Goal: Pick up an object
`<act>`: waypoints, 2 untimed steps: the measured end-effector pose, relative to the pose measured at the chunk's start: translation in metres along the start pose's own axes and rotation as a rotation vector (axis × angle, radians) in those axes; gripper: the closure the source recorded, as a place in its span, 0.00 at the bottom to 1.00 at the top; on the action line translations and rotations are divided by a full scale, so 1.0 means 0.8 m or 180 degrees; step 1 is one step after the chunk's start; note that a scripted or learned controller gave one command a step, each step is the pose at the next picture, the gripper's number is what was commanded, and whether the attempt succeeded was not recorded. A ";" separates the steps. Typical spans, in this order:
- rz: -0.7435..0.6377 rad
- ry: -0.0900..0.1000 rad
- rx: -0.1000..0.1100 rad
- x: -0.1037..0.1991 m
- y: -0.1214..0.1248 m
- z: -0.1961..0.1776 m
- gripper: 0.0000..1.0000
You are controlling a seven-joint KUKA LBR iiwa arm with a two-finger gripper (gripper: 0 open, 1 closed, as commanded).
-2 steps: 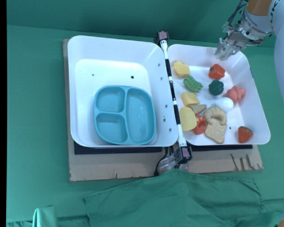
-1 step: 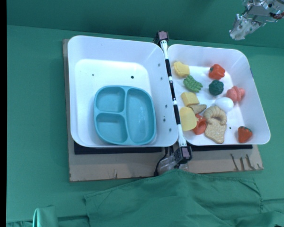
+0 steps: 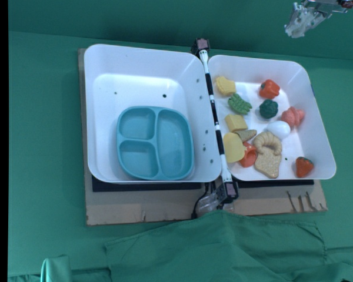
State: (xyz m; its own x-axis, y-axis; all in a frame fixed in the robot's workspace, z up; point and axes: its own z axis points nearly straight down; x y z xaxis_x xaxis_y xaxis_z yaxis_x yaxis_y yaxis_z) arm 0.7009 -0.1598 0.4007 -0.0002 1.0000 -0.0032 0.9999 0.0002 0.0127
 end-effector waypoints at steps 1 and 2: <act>0.0011 -0.0001 0.0009 -0.011 -0.030 -0.046 1.00; 0.0018 -0.0008 0.0018 -0.036 -0.018 -0.043 1.00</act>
State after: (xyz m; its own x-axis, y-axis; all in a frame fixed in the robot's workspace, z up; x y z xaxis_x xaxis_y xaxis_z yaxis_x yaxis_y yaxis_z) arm 0.6861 -0.1883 0.4347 0.0055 1.0000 -0.0055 1.0000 -0.0055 0.0071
